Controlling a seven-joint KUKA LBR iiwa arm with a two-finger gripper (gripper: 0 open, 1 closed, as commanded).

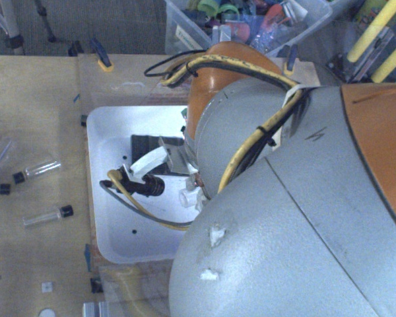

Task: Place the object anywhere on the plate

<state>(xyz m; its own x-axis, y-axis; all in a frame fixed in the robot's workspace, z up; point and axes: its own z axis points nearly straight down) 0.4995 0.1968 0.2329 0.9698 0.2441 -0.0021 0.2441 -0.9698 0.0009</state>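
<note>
Wooden bench (33, 111), loose vials (43, 170) at left. The arm (284, 197) leans low over the white bin (105, 236), bringing the gripper (177, 152) close above its floor, presumably to pick or release. Its bulk hides the object and plate. Whether the gripper is open or closed cannot be told.

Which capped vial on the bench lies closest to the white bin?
The lower vial, its black cap pointing toward the bin; the upper vial lies farther left, cap pointing away.

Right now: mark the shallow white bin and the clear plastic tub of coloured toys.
shallow white bin (119, 240), camera view, bare floor near front-left corner.
clear plastic tub of coloured toys (185, 28), camera view, front wall.
</note>
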